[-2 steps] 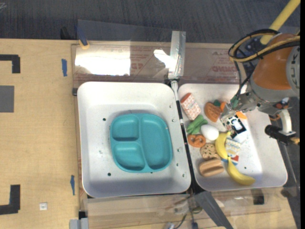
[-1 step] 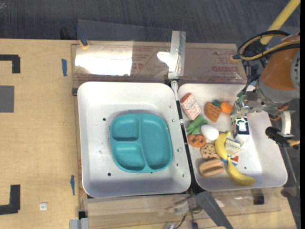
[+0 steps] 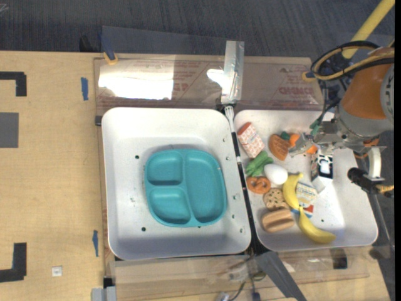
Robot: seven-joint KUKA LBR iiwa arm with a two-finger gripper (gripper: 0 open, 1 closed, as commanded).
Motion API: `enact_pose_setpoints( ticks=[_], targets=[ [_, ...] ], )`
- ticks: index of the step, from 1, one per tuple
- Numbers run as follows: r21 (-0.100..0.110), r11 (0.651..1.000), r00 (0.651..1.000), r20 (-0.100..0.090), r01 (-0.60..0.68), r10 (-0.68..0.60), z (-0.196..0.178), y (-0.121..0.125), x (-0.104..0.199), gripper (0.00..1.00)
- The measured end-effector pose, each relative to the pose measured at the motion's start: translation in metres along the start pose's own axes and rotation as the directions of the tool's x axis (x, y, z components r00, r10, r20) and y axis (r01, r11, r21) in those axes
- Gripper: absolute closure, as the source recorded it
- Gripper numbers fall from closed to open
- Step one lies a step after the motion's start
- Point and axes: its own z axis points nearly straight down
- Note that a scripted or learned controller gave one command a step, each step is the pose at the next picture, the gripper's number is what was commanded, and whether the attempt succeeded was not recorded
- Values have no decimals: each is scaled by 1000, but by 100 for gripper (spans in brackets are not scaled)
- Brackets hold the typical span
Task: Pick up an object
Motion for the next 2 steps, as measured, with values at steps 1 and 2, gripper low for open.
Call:
enact_pose_setpoints(
  ticks=[1,2],
  targets=[
    [29,997,997,-4,-77,77,27,57,17,0],
    [26,997,997,-1,-74,74,15,58,16,100]
  ],
)
